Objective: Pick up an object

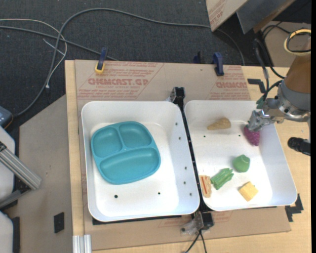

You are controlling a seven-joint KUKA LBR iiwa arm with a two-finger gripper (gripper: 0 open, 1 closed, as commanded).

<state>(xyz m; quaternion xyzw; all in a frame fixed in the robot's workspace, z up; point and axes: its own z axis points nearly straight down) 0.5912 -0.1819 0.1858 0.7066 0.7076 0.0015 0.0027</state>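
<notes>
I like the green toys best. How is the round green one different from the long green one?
The round green piece is darker green and compact, like a small ball. The long green piece is lighter, brighter green, stretched out and lying at a slant. The round one sits nearer the middle of the right bin; the long one lies lower, close to a striped red-and-tan piece. Both are green, lie in the same bin, and rest apart from the gripper.

Left bin [94, 111] holds 1 teal divided plate [126, 151], 3 compartments, lying flat. 2 blue clamps [102, 58] [217, 63] sit on the far edge of the cardboard-covered surface [148, 81]. Grey cables [59, 34] trail over dark carpet [148, 34] beyond. A cardboard box [222, 12] sits top right.
</notes>
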